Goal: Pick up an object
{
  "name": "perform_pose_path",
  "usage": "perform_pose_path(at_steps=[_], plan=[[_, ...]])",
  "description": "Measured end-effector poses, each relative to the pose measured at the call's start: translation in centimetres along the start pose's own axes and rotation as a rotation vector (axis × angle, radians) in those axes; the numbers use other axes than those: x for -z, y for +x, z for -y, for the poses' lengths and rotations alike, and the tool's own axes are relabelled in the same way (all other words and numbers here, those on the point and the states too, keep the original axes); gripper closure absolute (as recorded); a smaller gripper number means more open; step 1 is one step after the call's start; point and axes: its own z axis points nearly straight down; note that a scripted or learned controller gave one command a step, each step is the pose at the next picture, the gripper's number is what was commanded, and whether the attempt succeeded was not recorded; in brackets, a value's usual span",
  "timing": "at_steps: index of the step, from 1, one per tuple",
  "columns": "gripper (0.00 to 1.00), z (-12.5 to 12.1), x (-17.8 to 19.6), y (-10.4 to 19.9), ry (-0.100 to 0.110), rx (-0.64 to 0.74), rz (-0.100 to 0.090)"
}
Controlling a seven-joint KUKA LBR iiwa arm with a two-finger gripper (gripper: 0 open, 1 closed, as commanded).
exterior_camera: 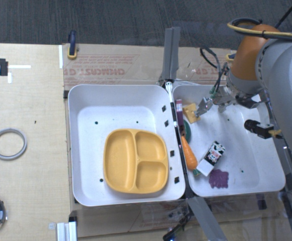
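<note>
Gripper [204, 106] poised at the right bin's [266, 182] far-left corner.
Jaws stand slightly open, gripping nothing, just beside the yellow block [189, 112] against the left wall; carrot [188, 153], cow-print carton [212, 156] and purple piece [219, 178] crowd the near-left corner.

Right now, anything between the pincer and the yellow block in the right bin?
Nothing visible. The pincer sits right beside the yellow block, near the right bin's divider wall; the carrot lies further down.
</note>
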Motion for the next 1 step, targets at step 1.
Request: perform_pose_path(at_steps=[1], plan=[[0.00, 8.19, 7.32, 1.34, 0.004, -0.269, -0.001]])
